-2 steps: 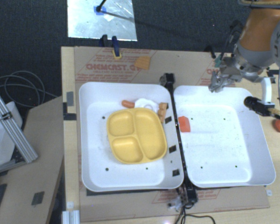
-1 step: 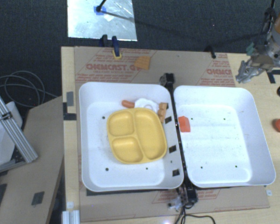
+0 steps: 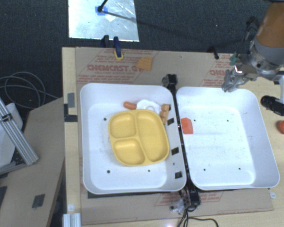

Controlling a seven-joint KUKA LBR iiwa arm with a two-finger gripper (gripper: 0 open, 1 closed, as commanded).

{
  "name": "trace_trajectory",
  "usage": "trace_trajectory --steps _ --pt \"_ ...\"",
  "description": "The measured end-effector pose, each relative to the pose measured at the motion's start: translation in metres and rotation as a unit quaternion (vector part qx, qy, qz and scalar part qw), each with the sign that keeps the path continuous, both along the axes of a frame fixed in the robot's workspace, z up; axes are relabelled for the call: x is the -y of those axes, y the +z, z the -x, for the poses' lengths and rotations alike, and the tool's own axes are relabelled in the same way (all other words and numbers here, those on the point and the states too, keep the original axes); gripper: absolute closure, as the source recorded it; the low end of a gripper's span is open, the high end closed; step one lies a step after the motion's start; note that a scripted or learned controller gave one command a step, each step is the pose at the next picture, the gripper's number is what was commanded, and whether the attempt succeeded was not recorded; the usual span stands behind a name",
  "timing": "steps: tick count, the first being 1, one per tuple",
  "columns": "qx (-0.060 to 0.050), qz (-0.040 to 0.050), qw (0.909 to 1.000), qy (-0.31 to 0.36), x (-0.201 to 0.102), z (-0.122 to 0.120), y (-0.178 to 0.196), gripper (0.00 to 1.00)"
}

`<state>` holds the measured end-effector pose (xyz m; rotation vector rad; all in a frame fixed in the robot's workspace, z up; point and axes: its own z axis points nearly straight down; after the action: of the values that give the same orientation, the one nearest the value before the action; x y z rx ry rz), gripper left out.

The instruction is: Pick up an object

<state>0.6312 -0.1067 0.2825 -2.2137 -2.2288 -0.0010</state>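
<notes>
Orange catches my eye first: a small block [image 3: 186, 126] lies in the right bin [image 3: 255, 141], close against its left wall, alone and easy to reach. My hand [image 3: 229, 84] hovers above that bin's far edge, well apart from it; I cannot tell its state. A yellow divided tray [image 3: 138, 138] crowds the left bin [image 3: 92, 126], so I'd favour the block.

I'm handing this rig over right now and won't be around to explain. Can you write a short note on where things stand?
Gripper: above the far edge of the right bin, nothing seen between its fingers.
Orange block: in the right bin, by its left wall.
Yellow divided tray, small orange piece, white item and tan piece: in the left bin.
Done: nothing picked.
Left: descend, grasp one object, lift.
</notes>
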Motion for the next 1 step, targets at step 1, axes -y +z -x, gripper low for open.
trace_trajectory --steps 1 --pt "0.001 0.0005 1.0 0.0 -0.0277 0.005 -0.0054 1.0"
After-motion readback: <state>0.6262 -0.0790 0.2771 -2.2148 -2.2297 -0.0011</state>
